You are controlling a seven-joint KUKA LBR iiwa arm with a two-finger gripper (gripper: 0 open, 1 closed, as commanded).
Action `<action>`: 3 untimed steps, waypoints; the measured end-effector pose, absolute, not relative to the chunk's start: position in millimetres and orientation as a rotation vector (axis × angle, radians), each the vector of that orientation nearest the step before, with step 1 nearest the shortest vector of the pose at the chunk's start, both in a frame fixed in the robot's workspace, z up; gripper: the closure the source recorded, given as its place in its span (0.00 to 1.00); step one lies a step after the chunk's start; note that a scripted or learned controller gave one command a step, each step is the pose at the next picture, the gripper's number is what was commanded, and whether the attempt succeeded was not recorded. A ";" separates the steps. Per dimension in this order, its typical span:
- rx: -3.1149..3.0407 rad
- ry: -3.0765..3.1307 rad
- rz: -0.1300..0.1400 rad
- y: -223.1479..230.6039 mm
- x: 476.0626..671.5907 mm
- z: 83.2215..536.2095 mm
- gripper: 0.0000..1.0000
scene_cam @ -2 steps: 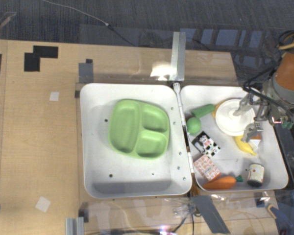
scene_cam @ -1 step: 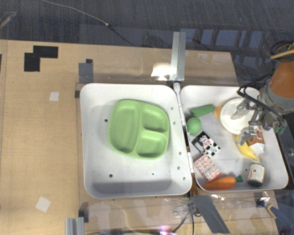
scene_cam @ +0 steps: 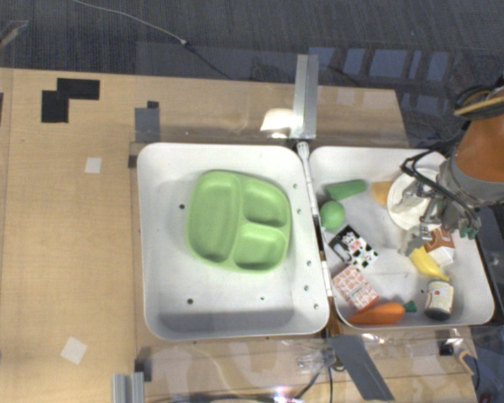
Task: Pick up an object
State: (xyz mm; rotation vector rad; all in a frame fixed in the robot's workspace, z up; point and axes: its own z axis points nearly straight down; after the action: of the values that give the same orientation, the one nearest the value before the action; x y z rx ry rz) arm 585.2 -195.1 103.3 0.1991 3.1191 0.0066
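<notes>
My gripper (scene_cam: 426, 225) hangs over the right side of the right bin (scene_cam: 479, 313), below the orange band of the arm (scene_cam: 487, 149). Right under and beside it lie a yellow banana (scene_cam: 428, 264), a small brown packet (scene_cam: 442, 241) and a white round dish (scene_cam: 405, 200). Further left in that bin are a green cucumber (scene_cam: 346, 190), a green ball (scene_cam: 332, 215), a black-and-white patterned box (scene_cam: 354, 248) and a pink patterned box (scene_cam: 354, 288). An orange carrot (scene_cam: 376, 313) and a small bottle (scene_cam: 438, 300) lie along the front wall. The wrist hides part of the dish.
The left bin (scene_cam: 164, 300) holds a green divided plate (scene_cam: 238, 219) near its middle. A raised divider (scene_cam: 315, 225) separates the two bins. A metal post (scene_cam: 307, 95) stands behind the bins. Cables (scene_cam: 487, 99) trail off the arm at the right.
</notes>
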 end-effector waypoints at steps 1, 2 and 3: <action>0.293 3.084 0.010 -194.4 572.5 100.5 0.00; 0.469 3.060 0.014 -188.8 559.6 100.7 0.00; 0.609 3.044 0.005 -180.9 568.2 100.9 0.00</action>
State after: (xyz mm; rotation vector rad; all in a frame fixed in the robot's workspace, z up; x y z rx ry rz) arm 568.2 -180.9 100.9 0.6088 3.0439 0.0049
